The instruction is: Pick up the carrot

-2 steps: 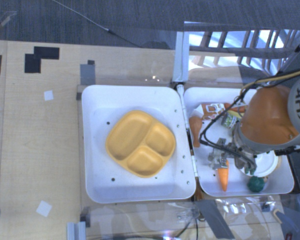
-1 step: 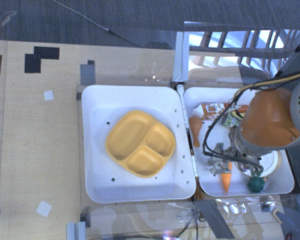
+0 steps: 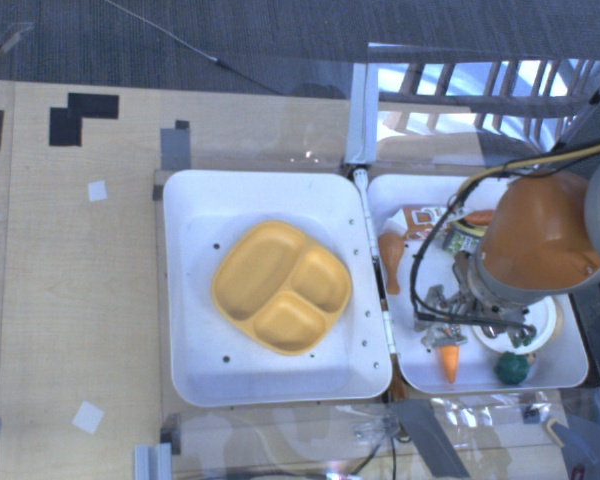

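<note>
Near the front wall of the right bin (image 3: 577,376) lies the carrot (image 3: 450,365), a short orange cone with its point toward the front edge and its thick end under the gripper (image 3: 447,334). The gripper sits right over that thick end, touching or nearly so. Its metal parts and the black cables (image 3: 417,273) crowd together there, so I cannot tell whether it is released, clenched or grasping the carrot.

A little white floor shows between the carrot's tip and the front wall. To its left the floor is bare up to the wall shared with the left bin (image 3: 180,298). To its right a green ball (image 3: 513,368) lies near, apart from the carrot, and a white disc (image 3: 546,326) lies just behind the ball, partly under the arm (image 3: 535,233).

The arm's orange band covers much of the right bin's middle and right side, hiding what lies beneath. Behind the carrot, along the shared wall, a brownish-orange lump (image 3: 390,252) lies in the open, and a packet (image 3: 420,218) behind it is partly masked by cables; its print is too small to read.

The left bin holds a yellow divided plate (image 3: 282,286) near its middle, with white floor all round it. Pale bench (image 3: 70,298) stretches to the left.
</note>
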Robot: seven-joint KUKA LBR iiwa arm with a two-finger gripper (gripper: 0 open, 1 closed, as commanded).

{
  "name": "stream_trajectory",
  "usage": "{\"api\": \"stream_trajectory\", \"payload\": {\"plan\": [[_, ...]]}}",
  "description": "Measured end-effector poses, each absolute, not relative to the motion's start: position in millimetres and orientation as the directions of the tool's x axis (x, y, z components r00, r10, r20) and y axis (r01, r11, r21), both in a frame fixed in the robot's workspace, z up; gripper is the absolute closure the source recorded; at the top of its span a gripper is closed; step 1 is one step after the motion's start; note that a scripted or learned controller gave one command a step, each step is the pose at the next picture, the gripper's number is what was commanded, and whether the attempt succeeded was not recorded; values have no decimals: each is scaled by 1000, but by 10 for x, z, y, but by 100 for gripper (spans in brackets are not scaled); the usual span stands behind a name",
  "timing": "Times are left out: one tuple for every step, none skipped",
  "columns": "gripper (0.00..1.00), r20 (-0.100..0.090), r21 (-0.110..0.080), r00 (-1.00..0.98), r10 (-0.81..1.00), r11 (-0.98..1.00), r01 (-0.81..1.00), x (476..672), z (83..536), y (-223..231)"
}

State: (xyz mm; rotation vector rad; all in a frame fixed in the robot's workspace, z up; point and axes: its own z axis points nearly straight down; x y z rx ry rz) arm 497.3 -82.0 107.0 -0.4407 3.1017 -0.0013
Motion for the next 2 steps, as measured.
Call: {"api": "stream_trajectory", "payload": {"plan": [[100,-8,-6,-889,-457,889,-457,5011,1065,-1459],[100,-14,-9,-917,-399,917,-399,5097,1859,-1251]]}}
